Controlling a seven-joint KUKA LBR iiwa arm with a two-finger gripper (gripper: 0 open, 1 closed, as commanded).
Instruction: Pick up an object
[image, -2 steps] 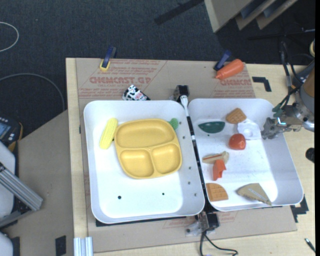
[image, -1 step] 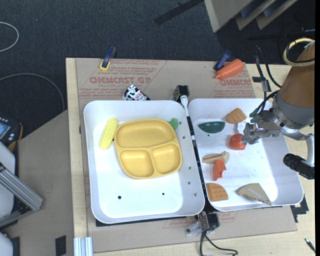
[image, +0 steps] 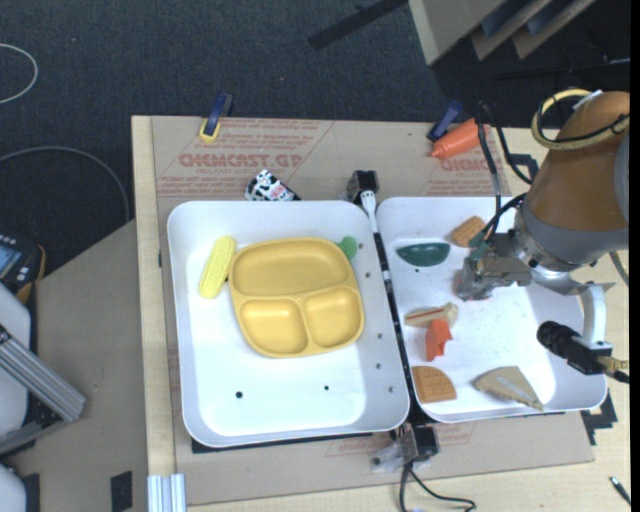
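two smooth white bins (image: 200, 300) hold a glossy yellow sectioned tray (image: 296, 295); gripper (image: 478, 282) finger state unclear.

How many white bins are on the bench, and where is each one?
2. The left shallow white bin holds a yellow divided plastic tray and a yellow toy corn cob. The right shallow white bin lies beside it, under the grey two-finger gripper.
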